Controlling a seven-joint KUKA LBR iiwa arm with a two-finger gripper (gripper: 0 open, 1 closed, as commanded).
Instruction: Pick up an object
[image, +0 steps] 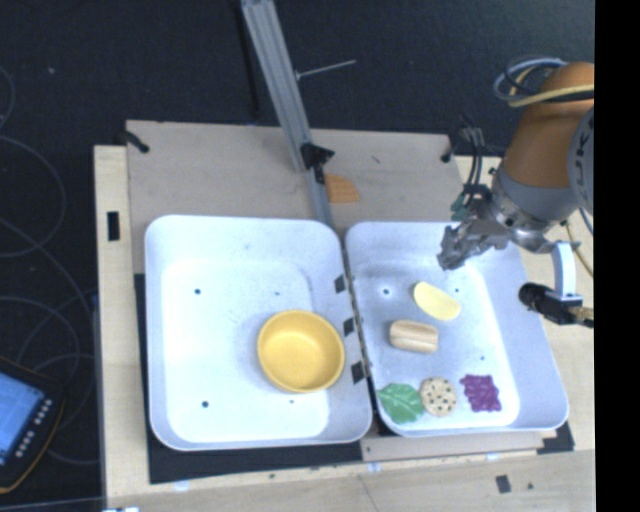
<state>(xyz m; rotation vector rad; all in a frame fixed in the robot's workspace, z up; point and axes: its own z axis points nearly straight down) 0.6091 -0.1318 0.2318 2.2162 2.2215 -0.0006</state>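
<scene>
White plastic fills most of my view: two shallow bins sit side by side on the worktop (220, 170), their inner edges touching along the middle. My left bin (175, 260) carries a yellow bowl (300, 350), upright, in its lower right part close to the dividing edge. My right bin (520, 370) carries the small things. A pale yellow slice (436, 300) lies near the middle of it, and just below that, almost touching, I see a tan bread roll (413, 336) lying on its side. Along the near wall sit three pieces in a row: a green leaf (400, 402), a round cookie (437, 396) with dark spots just beside it, and a purple grape bunch (481, 392) a little apart to the right.

I see the arm (545, 150) reaching in from the right, grey with its orange section up high. The gripper (455, 255) hangs over the upper part of the right bin, above and slightly right of the pale yellow slice, apart from it. I see nothing between the jaws, and I cannot tell whether they are spread or pressed together; they are too dark and small. A grey metal post (285, 90) slants up from behind the bins.
</scene>
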